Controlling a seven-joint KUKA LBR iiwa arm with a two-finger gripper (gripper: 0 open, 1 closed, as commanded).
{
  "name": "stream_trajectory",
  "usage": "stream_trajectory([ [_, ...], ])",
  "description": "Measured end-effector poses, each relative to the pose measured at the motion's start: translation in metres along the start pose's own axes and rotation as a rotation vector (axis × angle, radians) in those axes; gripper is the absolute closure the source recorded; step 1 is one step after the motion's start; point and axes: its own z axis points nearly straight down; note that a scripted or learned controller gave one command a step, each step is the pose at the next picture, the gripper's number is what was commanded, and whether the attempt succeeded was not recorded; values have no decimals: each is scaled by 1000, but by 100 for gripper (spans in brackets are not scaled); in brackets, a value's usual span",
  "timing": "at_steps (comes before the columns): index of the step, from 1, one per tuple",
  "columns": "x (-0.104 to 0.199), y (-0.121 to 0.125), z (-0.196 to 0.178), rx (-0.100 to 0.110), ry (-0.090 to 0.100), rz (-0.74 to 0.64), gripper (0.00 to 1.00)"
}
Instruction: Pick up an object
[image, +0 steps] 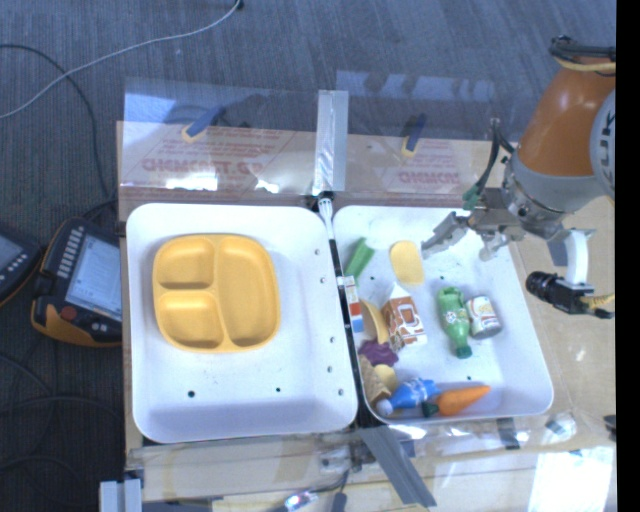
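My gripper (465, 240) hangs over the far right part of the right bin (530, 350), its two fingers spread apart and open with nothing between them. Below it lie several small objects: a yellow piece (405, 262), a green block (358, 258), a small white and orange carton (403, 320), a green bottle (455, 320), a small can (483, 316), a purple item (378, 352), a blue toy (410, 392) and an orange carrot (462, 398). The yellow piece is nearest, just left of and below the fingers.
The left bin (160, 400) holds a yellow divided plate (215, 290). A raised ridge (340, 300) separates the two bins. A handheld pendant (80, 280) lies on the floor at the left. A black part (555, 288) sticks out beside the right bin's edge.
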Motion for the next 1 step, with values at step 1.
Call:
stream_trajectory([
  [1, -1, -10, 124, -43, -6, 33, 0],
])
